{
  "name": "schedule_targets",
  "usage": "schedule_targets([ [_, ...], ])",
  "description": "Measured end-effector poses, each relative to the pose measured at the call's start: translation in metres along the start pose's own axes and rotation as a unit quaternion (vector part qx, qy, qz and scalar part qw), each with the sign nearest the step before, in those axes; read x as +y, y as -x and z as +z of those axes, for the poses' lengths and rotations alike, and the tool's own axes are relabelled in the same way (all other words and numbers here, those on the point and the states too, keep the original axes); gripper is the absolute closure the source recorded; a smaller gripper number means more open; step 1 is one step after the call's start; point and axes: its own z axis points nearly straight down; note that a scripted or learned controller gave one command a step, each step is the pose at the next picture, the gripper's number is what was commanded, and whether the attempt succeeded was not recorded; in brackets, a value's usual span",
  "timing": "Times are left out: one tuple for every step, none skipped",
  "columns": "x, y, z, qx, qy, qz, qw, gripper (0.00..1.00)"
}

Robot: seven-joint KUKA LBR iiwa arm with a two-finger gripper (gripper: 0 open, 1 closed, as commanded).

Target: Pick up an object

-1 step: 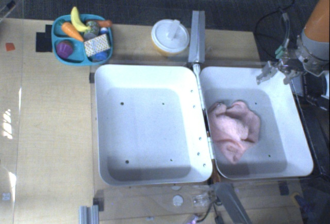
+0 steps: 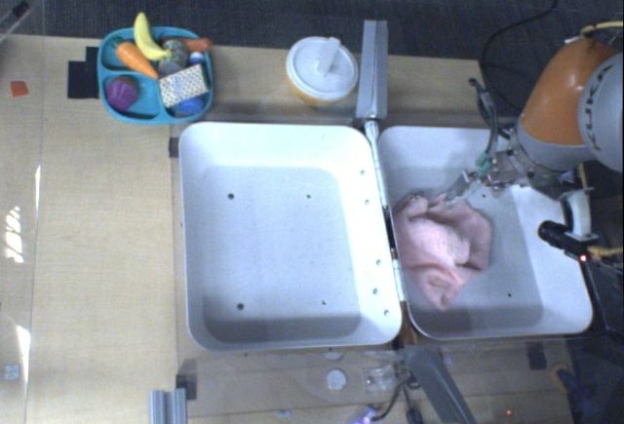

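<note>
A crumpled pink cloth lies in the right bin, against its left wall. My gripper reaches in from the right and hangs just above the cloth's upper right edge. Whether the tips touch the cloth cannot be made out. The grey arm with its orange band stands over the bin's right side.
The left bin sits beside the right one, with a metal divider behind them. Behind the bins stand a white lidded cup and a blue tray of toy food. Cables hang at the right edge.
</note>
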Motion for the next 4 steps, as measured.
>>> schedule_targets([
  [-0.025,-0.04,0.006,-0.002,0.003,-0.047,0.9989,0.0],
  [-0.02,-0.039,-0.006,-0.004,0.009,-0.046,0.9989,1.0],
  [-0.02,-0.039,-0.006,-0.004,0.009,-0.046,0.9989,0.0],
  [-0.082,-0.02,0.005,-0.003,0.004,-0.066,0.9978,0.0],
])
